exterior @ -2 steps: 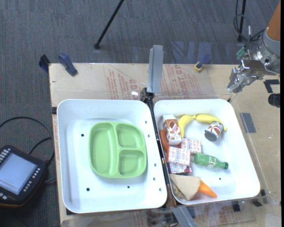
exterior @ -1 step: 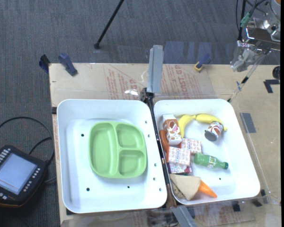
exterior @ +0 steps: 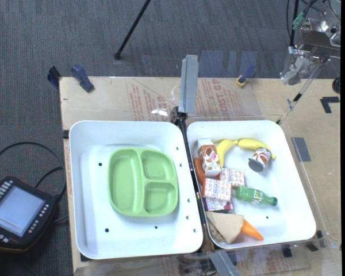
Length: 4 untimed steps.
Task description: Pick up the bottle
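Sideways, green bottle [exterior: 256,196] lies by a red-patterned carton [exterior: 218,190]; print unreadable.

A single fixed camera hangs above the bench [exterior: 103,105], looking down at a slant; both white bins sit side by side low in frame, the left bin [exterior: 80,154] and right bin [exterior: 293,211] fully visible; carpet floor [exterior: 57,27] fills the far top; the arm's gripper [exterior: 293,71] enters at upper right, well back
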Each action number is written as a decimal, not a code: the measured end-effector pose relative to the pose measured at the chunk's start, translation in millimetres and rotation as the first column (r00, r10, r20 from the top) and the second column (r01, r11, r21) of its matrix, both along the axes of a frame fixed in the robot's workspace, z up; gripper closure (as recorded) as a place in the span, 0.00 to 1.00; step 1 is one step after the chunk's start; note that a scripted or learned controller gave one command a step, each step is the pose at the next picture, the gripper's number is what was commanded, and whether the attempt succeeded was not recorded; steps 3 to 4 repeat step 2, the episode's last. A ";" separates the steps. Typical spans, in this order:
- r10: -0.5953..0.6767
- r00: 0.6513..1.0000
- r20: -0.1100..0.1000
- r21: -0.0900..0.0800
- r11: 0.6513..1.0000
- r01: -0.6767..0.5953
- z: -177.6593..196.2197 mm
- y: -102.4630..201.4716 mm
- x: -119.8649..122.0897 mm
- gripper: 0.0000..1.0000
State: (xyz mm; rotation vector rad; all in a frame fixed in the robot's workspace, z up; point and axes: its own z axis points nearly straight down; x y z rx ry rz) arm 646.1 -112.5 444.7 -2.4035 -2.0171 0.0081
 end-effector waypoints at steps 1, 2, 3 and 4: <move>0.059 0.998 0.001 0.001 0.998 -0.059 -9.4 25.3 -1.5 1.00; 0.166 0.986 0.001 0.002 0.986 -0.166 -8.8 36.1 -1.7 1.00; 0.166 0.986 0.001 0.002 0.986 -0.166 -8.8 36.1 -1.7 1.00; 0.166 0.986 0.001 0.002 0.986 -0.166 -8.8 36.1 -1.7 1.00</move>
